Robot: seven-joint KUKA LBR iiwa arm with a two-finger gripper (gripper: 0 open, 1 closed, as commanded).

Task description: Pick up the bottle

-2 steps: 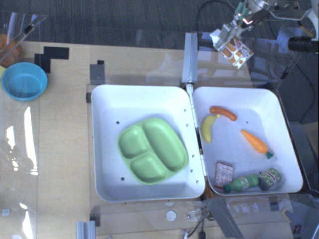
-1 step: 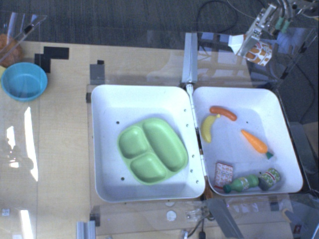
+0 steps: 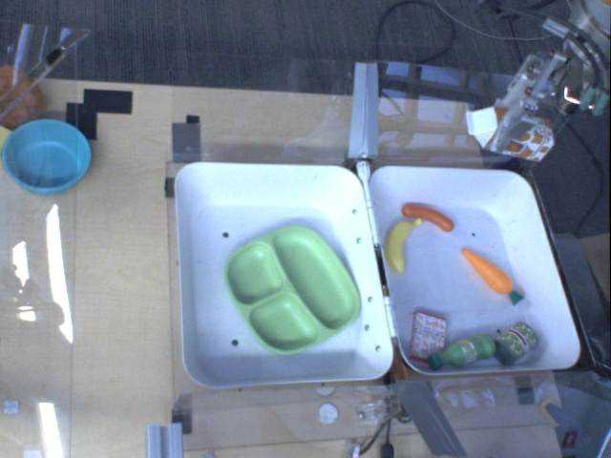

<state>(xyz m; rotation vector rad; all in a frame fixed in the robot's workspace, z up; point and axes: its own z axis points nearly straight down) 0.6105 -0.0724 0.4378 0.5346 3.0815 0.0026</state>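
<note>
wooden bench (image 3: 105, 284) | green bottle (image 3: 465, 351) lying in right bin (image 3: 544, 227) | gripper (image 3: 535, 103) beyond bin, state unclear

1. The small green plastic bottle (image 3: 465, 351) with a darker green cap lies on its side on the floor of the right-hand shallow white bin (image 3: 549, 246).
2. It rests at about 6 o'clock in that bin, close to the near wall.
3. Its long axis runs roughly from 8 o'clock to 2 o'clock, with the cap end at 8 o'clock.
4. The cap end sits just below a small red-and-white packet (image 3: 429, 331), and the base end lies just beside a round green-labelled can (image 3: 516, 342).
</note>
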